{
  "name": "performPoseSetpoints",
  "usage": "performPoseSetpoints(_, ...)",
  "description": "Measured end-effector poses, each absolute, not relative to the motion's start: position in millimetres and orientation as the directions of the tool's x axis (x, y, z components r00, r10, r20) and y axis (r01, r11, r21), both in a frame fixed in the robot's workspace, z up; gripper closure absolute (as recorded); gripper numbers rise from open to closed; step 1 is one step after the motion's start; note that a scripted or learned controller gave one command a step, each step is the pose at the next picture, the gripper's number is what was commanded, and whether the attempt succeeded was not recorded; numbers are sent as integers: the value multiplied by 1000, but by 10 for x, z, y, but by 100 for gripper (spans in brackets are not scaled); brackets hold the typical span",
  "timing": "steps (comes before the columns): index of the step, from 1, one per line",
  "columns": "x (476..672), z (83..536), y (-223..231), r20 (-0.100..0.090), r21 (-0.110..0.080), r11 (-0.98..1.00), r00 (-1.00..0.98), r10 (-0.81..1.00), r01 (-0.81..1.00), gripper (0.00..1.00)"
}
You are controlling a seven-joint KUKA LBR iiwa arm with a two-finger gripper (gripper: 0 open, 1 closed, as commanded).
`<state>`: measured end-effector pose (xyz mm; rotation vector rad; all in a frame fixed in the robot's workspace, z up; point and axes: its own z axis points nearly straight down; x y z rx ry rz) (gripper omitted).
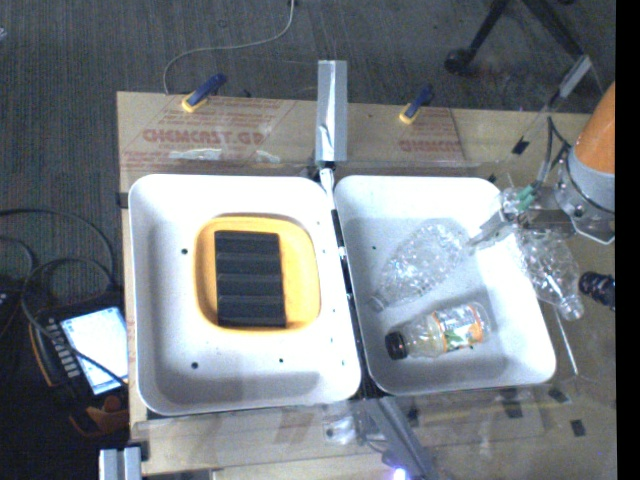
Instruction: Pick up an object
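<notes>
Wooden bench (250, 133) — two white bins (160, 268)

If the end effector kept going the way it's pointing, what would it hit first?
Probably the crumpled clear plastic bottle left of the end effector in the right bin, though depth is unclear from above.

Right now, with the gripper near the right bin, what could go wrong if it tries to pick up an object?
1. The clear plastic bottle is crumpled and see-through against the white right bin, so a grasp may land badly or slip.
2. The bottle with the dark cap lies on its side and could roll away when touched.
3. The gripper sits above the bin's far right corner, so descending there might strike the rim.
</notes>
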<state>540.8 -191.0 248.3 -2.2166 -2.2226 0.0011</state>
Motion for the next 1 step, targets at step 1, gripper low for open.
performPoseSetpoints(1,5228,1547,-2230,1,-3,76,-76,997,997,0)
